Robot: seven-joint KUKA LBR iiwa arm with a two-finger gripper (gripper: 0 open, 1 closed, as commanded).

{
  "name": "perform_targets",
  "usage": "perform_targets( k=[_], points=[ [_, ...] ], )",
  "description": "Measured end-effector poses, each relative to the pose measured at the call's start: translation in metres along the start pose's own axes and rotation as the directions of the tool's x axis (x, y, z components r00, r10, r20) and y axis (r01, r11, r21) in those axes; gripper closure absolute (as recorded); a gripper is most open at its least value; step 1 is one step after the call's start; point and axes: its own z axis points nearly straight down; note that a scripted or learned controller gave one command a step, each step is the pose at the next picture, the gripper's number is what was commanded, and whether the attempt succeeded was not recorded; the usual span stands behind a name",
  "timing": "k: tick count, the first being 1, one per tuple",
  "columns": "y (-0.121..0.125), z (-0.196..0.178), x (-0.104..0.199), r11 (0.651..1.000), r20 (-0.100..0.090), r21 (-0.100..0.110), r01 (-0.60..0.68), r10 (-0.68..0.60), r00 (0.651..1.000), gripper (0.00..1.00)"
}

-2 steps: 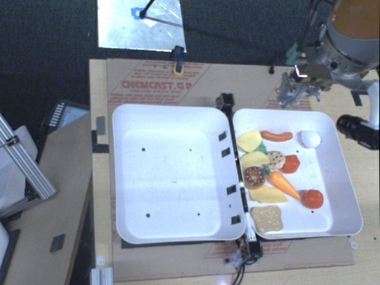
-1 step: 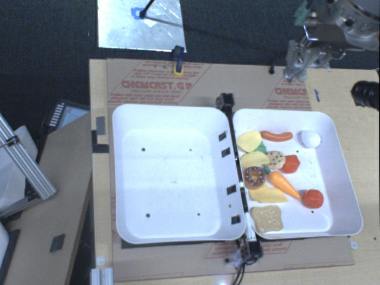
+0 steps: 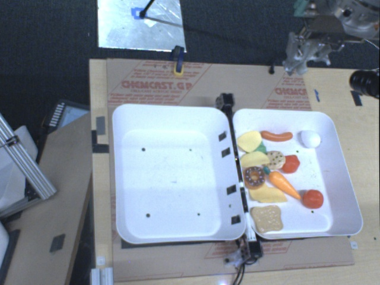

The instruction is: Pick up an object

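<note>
Two shallow white bins sit side by side on a bench covered with printed cardboard. The left bin [image 3: 172,171] holds nothing that I can make out. The right bin [image 3: 341,177] carries a small heap of toy food, mostly gathered toward its left half.

Near the top of that bin lies a sausage [image 3: 276,136], with a white egg [image 3: 309,139] just to its right. A yellow chip-like piece [image 3: 249,141] rests at the upper left, and another yellow piece [image 3: 254,158] lies just below it. A round cookie [image 3: 275,158] sits beside a red piece [image 3: 290,164]. A sprinkled donut [image 3: 255,176] touches the thick end of a carrot [image 3: 285,184], which slants down to the right toward a tomato [image 3: 313,199]. A flat yellow slice [image 3: 267,195] lies under the donut, and a slice of bread [image 3: 266,217] rests near the bin's lower left corner.

The gripper [image 3: 297,58] hangs at the top right of the view, above the bench's far edge, well apart from the food and beyond the right bin's rim. Nothing shows between its fingers. Whether it is spread or pressed together I cannot tell from this angle.

A shiny metal sheet [image 3: 141,15] lies on the dark floor behind the bench.
</note>
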Motion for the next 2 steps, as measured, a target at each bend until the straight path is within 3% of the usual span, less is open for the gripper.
perform_targets(
  k=[1, 2],
  points=[
    [0.018, 0.0, -0.011, 1.0, 0.0, 0.0, -0.001, 0.001, 1.0, 1.0],
    [-0.033, 0.0, 0.023, 1.0, -0.002, 0.004, 0.006, -0.006, 1.0, 1.0]
  ],
)
